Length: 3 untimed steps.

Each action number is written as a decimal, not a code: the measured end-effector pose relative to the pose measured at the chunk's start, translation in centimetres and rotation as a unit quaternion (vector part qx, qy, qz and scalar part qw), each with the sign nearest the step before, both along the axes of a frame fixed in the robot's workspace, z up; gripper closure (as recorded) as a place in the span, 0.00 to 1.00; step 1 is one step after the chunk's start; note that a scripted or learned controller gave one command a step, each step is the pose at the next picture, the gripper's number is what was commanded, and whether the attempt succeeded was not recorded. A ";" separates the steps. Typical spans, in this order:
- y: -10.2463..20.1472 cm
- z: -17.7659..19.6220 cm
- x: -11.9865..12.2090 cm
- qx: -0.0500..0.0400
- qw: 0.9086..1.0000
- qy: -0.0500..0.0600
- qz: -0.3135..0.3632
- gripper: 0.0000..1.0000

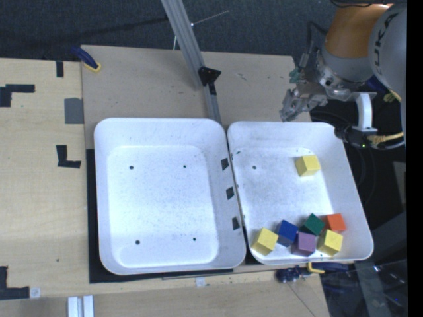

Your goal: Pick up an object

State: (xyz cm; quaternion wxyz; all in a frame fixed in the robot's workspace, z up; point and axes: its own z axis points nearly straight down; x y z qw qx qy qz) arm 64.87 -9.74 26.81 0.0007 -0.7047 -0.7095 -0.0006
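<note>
We see the tool (pixel 295 108) hanging just beyond the far rim of the right bin (pixel 344 177), above the bench (pixel 132 84); whether it is open or closed we cannot tell. Inside that bin a lone yellow cube (pixel 307 165) sits tilted, towards the far side, well apart from the rest. Along the bin's near edge lie a second yellow cube (pixel 265 241), blue (pixel 287 232), purple (pixel 306 243), green (pixel 314 224), orange (pixel 336 222) and a third yellow (pixel 331 242), clustered close together.
</note>
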 end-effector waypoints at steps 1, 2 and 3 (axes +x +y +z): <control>5.6 -1.7 -0.1 0.000 1.000 0.001 0.000 1.00; 10.9 -3.0 0.3 0.000 1.000 0.002 0.000 1.00; 16.5 -4.3 0.0 0.000 1.000 0.002 0.000 1.00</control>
